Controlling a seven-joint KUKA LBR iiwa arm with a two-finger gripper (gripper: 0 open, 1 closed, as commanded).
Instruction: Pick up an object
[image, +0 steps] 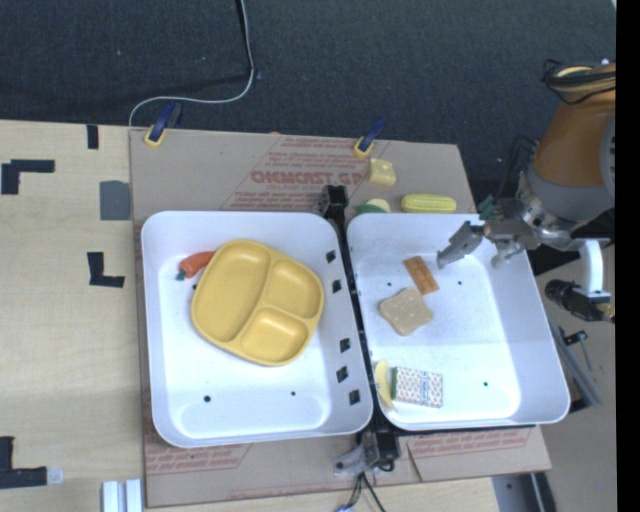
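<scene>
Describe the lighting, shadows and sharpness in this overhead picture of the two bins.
Camera view: light is even and soft, with no hard glare on the white bins. The yellow tray throws only a faint shadow. The picture is slightly soft overall, so the print on the small packet cannot be read. The end effector looks a little blurred over the right bin.

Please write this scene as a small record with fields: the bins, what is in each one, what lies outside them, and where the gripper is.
left bin: yellow divided plate; orange carrot at its upper left edge
right bin: tan slice of bread, brown wafer, patterned packet
behind the bins: corn cob, yellow block
gripper: above the right bin's upper right part, holding nothing
</scene>
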